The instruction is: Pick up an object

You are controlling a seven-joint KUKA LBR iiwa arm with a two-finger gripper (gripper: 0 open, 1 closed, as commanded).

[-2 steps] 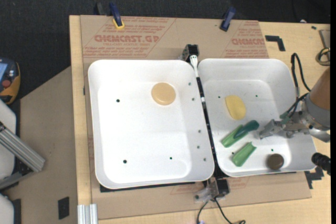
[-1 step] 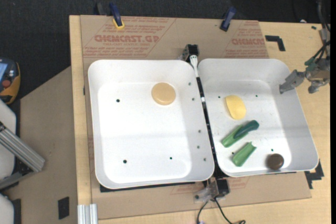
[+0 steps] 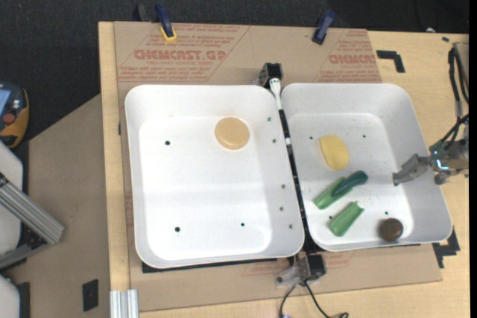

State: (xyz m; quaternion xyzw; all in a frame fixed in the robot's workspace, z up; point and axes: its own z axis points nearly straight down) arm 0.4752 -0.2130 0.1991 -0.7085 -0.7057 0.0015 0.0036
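I'm hovering the gripper (image 3: 408, 173) at the right bin's (image 3: 406, 97) edge, nothing grasped (can't tell how wide the claw is); next I'm reaching toward the green piece (image 3: 340, 188).

In the left bin (image 3: 149, 160) a disc (image 3: 232, 133) lies toward twelve o'clock, while the right bin (image 3: 387, 104) holds a lump (image 3: 335, 151) near centre, two sticks (image 3: 340, 188) (image 3: 346, 219) toward six and a ball (image 3: 390, 229) at five.
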